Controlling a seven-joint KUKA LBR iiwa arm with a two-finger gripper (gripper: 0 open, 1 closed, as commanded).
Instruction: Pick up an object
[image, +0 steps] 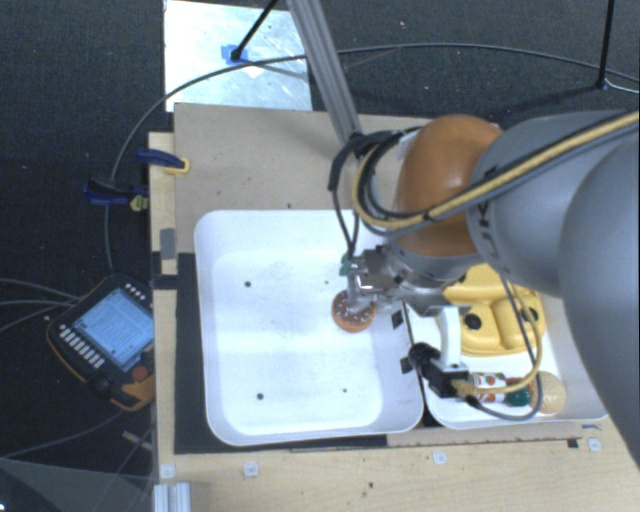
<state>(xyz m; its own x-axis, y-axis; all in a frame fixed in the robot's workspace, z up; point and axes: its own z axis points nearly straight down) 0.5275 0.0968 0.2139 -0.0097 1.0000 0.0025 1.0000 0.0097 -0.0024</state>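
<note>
You have two white bins on the bench, side by side. Nearest the camera in the right bin (590, 408) lie one small tube-shaped item (497, 381) with a green end and one tan ball (552, 392); just beyond them sits one yellow object (490, 312), partly covered by the arm (560, 190) and its cables, so you cannot read its full shape. The left bin (270, 330) carries one round brownish object (352, 316) near its right wall. The gripper (362, 288) sits directly above that object and touches or overlaps it; you cannot tell how the gripper stands or whether it holds anything. Left of the bench, one handheld pendant (105, 335) rests on the dark floor.
</note>
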